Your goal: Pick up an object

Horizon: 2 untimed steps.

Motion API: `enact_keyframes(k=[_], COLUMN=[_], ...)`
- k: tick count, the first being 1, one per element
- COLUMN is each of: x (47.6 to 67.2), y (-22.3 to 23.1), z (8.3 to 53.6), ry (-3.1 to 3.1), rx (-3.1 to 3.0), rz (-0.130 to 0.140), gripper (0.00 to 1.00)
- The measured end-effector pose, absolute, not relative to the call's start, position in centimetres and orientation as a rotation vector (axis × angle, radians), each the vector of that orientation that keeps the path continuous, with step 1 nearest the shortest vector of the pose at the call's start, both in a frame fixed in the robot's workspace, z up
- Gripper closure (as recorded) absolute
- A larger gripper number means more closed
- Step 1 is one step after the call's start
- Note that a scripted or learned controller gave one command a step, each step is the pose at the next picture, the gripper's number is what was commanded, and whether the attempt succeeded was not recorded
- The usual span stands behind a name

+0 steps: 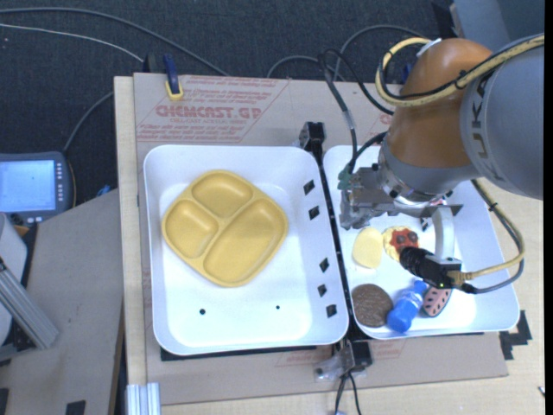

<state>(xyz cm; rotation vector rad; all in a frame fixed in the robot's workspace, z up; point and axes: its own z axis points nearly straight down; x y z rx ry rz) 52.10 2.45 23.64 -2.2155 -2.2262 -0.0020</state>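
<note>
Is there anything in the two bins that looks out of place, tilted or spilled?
Nothing looks spilled or damaged. The yellow divided plate lies flat but turned at an angle in the left bin. In the right bin, the small items, among them a brown disc and a blue bottle, crowd together below the arm.

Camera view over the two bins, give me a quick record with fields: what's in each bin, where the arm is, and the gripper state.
left bin: yellow divided plate, lying flat
right bin: pale yellow piece, brown round disc, blue object, small red and orange item, pink spotted item
arm: reaching in from the right, over the right bin
gripper: low over the bin's upper left part, just above the pale yellow piece
finger state: cannot tell
object held: none seen
</note>
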Motion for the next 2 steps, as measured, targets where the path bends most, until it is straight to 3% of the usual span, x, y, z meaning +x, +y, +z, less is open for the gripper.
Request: enact_keyframes(k=[1,2], x=[51.5,53.1], y=[8.3,9.0], z=[22.8,21.9], ry=[-2.223,-2.223], rx=[-2.215,-2.22], rz=[0.003,0.0], gripper=[1.0,1.0])
